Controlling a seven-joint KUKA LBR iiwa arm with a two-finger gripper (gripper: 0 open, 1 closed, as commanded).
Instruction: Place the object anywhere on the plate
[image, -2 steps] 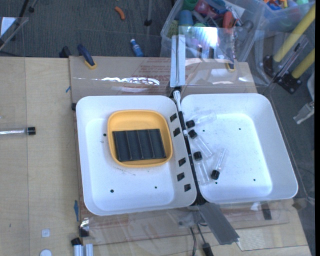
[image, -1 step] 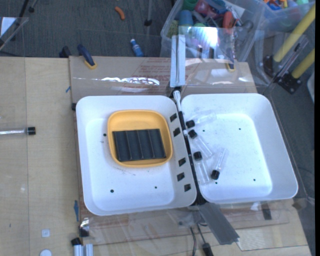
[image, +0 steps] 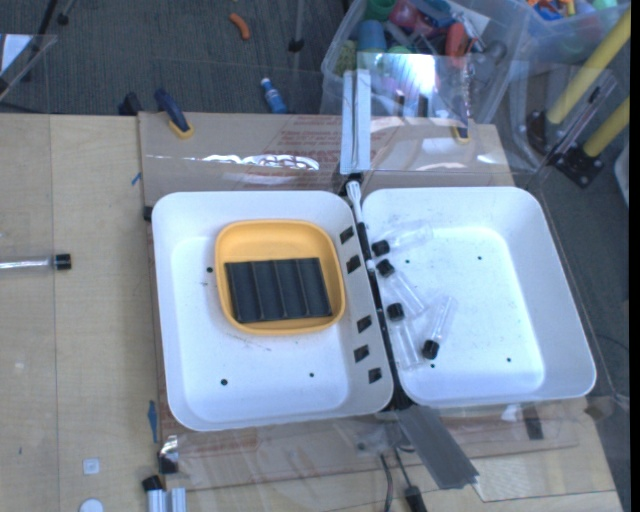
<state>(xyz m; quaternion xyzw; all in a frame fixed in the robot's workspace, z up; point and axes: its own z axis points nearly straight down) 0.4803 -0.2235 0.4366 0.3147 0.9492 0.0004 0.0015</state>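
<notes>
Two shallow white bins side by side: left bin (image: 190, 380) holds a rounded-square yellow plate (image: 232, 240) with a dark ribbed rectangular insert (image: 278, 289) on it. Right bin (image: 540, 330) has several clear plastic tubes with black caps (image: 436, 327) clustered near its left wall, well apart from the plate. Gripper state: cannot tell.

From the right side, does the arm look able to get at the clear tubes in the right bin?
Probably yes: the clear tubes lie uncovered in the right bin, nothing over them, though they crowd its left wall.
</notes>
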